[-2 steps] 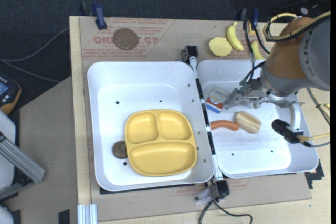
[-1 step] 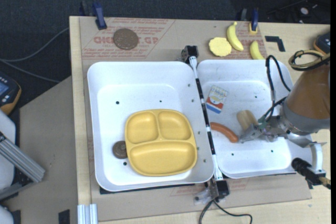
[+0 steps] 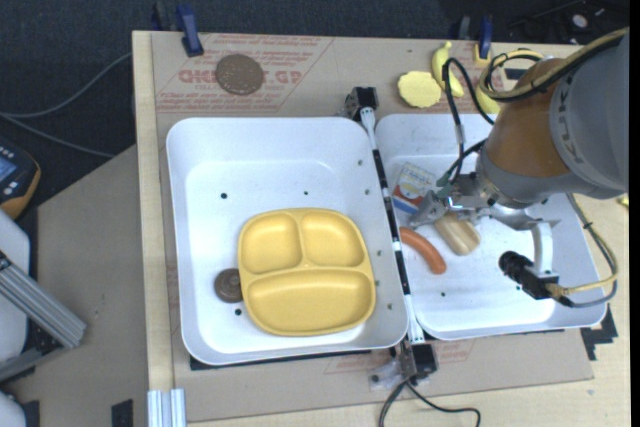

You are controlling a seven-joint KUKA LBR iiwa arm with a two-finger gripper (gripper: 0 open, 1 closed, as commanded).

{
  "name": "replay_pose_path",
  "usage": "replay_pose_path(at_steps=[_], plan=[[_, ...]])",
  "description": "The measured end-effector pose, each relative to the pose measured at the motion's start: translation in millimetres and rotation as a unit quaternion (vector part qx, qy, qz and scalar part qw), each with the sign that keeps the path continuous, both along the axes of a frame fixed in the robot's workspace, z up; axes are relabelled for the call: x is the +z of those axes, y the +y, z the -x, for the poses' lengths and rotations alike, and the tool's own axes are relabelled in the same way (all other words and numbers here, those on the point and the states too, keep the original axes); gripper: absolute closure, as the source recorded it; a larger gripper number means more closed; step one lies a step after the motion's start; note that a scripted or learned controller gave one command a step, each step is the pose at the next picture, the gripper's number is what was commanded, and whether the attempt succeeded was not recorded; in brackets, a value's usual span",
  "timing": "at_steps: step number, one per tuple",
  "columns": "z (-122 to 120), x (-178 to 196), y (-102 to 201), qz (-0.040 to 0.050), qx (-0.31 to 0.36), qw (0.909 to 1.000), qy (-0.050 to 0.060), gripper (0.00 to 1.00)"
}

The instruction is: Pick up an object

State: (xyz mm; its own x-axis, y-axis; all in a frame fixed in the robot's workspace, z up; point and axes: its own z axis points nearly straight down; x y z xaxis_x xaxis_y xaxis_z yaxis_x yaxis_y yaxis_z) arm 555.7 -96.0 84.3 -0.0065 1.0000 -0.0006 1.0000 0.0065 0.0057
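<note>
The arm is reaching in from the right over the right bin, and its gripper is hanging low above a small cluster of objects near that bin's left wall. The wrist is covering the tips, so I cannot tell how the gripper is set or whether anything is caught in it.

Just beneath it, a tan bread-like piece is lying beside an orange sausage-shaped toy, with a blue and white item just beyond them on the far side. These 3 things are sitting close together, so a clean approach is looking tight.

The sausage toy is probably light, smooth plastic and slightly slippery; taking it across its narrow middle seems safest. The bread piece looks light and perhaps soft, best pinched across its short side.

In the left bin, a yellow divided plate is sitting with a brown disc touching its left edge.
</note>
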Motion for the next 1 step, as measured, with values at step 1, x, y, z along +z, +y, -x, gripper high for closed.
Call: replay_pose_path(at_steps=[1], plan=[[42.4, -0.1, -6.9, -0.0011, -0.004, 1.0000, 0.006, 0.00]])
